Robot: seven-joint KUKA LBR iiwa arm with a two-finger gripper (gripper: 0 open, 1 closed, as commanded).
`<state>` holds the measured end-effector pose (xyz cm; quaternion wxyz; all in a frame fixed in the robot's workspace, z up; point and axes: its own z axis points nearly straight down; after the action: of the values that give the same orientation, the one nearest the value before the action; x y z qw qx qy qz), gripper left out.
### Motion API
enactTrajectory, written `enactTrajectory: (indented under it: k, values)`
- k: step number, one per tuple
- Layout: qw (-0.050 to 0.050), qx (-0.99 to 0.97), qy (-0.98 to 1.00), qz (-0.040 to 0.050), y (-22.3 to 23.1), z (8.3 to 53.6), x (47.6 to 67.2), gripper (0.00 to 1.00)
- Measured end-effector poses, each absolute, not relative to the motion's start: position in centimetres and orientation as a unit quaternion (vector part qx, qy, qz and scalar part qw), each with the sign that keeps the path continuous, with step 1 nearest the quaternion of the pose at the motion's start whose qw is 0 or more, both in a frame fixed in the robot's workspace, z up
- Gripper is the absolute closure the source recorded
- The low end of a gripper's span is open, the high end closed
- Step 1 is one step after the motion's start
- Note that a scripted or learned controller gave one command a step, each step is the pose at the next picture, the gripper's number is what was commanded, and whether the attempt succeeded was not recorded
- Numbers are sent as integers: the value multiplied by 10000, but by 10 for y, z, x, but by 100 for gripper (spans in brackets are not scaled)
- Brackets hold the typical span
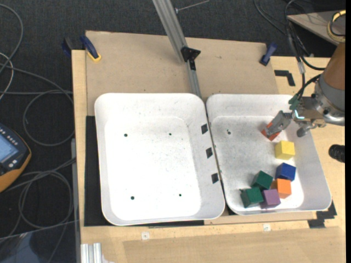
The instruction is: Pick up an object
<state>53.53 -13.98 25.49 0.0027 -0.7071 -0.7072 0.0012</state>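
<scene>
My gripper (pixel 289 128) hangs over the upper right part of the right bin (pixel 241 106), open, its two fingers spread apart. A small red block (pixel 270 132) lies on the bin floor at the tip of the left finger (pixel 278 122), partly covered by it; nothing sits between the fingers. Just below the gripper lies a yellow cube (pixel 284 149). Further down, a blue cube (pixel 286 172), an orange cube (pixel 283 186), a purple cube (pixel 271 198) and two dark green blocks (pixel 263 178) (pixel 252 196) cluster in the bin's lower right corner.
The left bin (pixel 109 108) stands beside the right one. A slanted metal pole (pixel 174 26) rises from the back of the bench between the bins. Blue clamps (pixel 90 47) (pixel 268 53) grip the board's far edge. Cables lie on the floor at left.
</scene>
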Motion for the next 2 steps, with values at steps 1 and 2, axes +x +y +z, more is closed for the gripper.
enactTrajectory:
  k: [1, 2]
  values:
    - [8, -7070, -7072, 1, -140, 257, 536, 0]
    - [26, -7071, -7071, 13, -136, 214, 538, 0]
